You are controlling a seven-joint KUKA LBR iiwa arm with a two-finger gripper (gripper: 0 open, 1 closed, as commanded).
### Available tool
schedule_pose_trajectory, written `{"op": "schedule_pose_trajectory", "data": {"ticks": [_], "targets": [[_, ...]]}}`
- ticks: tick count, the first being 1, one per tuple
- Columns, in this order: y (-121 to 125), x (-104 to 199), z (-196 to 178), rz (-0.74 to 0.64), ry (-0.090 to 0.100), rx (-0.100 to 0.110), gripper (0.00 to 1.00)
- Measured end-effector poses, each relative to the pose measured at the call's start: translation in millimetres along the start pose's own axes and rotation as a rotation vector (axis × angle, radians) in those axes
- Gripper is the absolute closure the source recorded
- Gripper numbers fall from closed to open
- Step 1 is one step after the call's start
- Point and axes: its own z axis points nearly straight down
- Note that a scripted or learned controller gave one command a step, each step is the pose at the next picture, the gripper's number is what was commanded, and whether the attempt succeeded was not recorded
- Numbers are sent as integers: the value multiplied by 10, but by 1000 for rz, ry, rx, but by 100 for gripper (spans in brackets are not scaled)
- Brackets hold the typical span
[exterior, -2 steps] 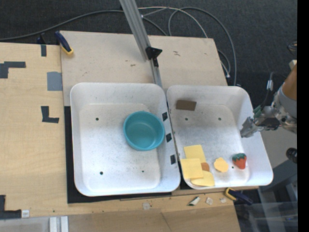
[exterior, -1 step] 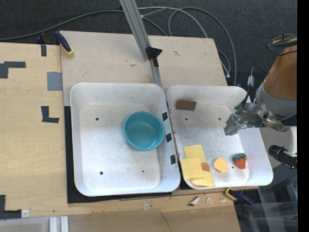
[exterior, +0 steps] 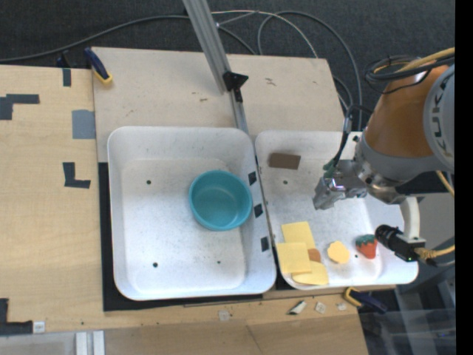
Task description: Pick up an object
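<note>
In the right bin [exterior: 292, 191] lie a brown block [exterior: 284, 160] near the back, several yellow flat pieces [exterior: 299, 254] at the front, a small round yellow piece [exterior: 338, 253] and a red strawberry-like toy [exterior: 366, 246]. A teal bowl [exterior: 219, 200] sits in the left bin [exterior: 140, 198]. My gripper [exterior: 329, 191] hangs over the middle of the right bin, right of the brown block and above the yellow pieces. I see nothing between its tips.
A grey metal bar [exterior: 211, 43] slants down from the top to the bins' shared back edge. Cables [exterior: 295, 21] loop behind the right bin. A blue and yellow tool [exterior: 98, 66] lies at the bench's far left corner.
</note>
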Motion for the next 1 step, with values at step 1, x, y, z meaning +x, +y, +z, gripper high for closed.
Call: {"op": "schedule_pose_trajectory", "data": {"ticks": [1], "targets": [[79,452,25,1,0,0,100]]}}
